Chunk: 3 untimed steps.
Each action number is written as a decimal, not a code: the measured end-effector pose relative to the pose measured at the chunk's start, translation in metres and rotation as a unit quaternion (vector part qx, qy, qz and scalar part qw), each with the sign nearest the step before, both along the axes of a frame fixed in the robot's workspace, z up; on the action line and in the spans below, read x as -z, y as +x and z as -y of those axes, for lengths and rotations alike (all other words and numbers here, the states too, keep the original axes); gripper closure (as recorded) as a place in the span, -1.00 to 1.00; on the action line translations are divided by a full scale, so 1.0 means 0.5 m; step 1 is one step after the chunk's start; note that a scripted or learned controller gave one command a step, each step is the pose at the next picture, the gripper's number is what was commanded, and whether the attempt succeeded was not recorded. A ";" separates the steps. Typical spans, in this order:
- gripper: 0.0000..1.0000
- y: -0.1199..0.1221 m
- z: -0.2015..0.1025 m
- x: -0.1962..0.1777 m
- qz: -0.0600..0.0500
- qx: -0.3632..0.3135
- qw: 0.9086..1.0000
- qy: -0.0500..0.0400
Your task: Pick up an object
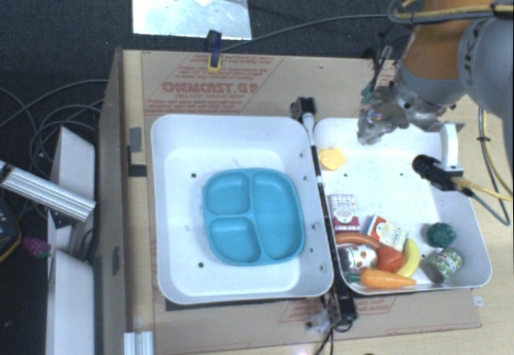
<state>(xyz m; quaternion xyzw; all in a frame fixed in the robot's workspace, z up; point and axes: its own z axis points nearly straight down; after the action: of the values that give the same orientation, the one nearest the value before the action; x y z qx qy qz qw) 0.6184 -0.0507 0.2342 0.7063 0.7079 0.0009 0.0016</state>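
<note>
Nearest object: a small yellow piece (332, 158), flat on the floor of the right bin (466, 209), lay just below and to the left of the jaws (371, 131), apart from them.
Its shape: roundish, with no clear long axis.
Other candidates: a red-and-white carton (344, 211), a banana (410, 258), a carrot (386, 279), a dark green ball (440, 234) and a can (442, 263) clustered at the bin's near end, well below the jaws.
Jaws: hanging over the bin's far left corner, nothing seen between them; whether spread or closed, I cannot tell.
Likely move: a short shift left and down.
Left bin (185, 153): held a blue divided tray (253, 214), far left of the jaws.
</note>
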 end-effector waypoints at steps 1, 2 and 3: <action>-1.00 -0.001 -0.001 0.001 -0.001 0.000 1.000 0.000; -1.00 -0.146 0.079 0.098 -0.002 0.001 1.000 0.000; -1.00 -0.184 0.070 0.291 0.003 0.000 1.000 0.001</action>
<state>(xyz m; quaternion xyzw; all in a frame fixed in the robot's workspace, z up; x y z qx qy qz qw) 0.5264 -0.0858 0.0887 0.7063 0.7079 0.0041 0.0033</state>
